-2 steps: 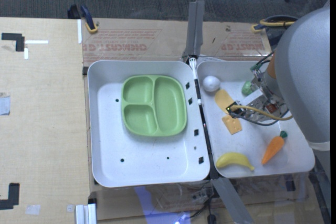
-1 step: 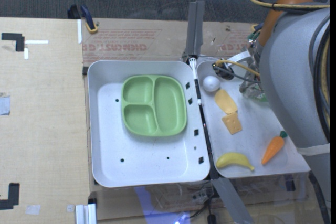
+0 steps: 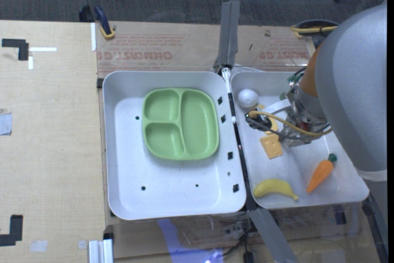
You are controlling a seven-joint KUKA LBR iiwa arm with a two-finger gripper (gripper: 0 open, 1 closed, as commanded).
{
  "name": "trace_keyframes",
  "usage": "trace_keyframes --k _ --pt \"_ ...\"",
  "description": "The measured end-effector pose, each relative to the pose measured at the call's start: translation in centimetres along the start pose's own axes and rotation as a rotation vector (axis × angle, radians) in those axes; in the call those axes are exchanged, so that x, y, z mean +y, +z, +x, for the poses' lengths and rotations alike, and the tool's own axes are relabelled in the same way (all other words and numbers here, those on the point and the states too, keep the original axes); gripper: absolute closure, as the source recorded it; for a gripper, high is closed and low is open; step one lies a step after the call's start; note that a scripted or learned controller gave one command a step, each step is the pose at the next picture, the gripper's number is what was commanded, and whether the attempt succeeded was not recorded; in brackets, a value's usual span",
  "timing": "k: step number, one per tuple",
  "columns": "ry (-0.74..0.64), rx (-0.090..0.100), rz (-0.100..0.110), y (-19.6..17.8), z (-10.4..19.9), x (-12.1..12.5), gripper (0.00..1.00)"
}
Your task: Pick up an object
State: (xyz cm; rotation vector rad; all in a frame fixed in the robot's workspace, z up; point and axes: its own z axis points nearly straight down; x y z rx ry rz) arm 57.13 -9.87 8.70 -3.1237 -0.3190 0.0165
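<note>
My gripper (image 3: 294, 127) hangs low over the right bin (image 3: 345, 191), near its middle, with the grey arm covering most of it from the right. A yellow-orange square piece (image 3: 271, 146) lies just left of and below the gripper, close to it. A white ball (image 3: 247, 97) rests at the bin's back left. Along the front wall lies a yellow banana (image 3: 275, 189). An orange carrot with a green top (image 3: 320, 174) lies at the front right. I see nothing held in the gripper.
The left bin (image 3: 123, 157) holds a green divided plate (image 3: 181, 124) toward its back. A raised rim with black clips (image 3: 235, 132) separates the two bins. Pale bench surface stretches to the left, and cardboard lies behind the bins.
</note>
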Motion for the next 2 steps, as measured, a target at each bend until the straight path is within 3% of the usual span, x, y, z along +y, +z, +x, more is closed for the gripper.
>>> trace_keyframes --k 1,2 --pt "-0.004 -0.01 0.001 -0.4 -0.1 0.0 1.0" --pt "0.004 0.0 0.001 0.0 -4.2 2.8 1.0"
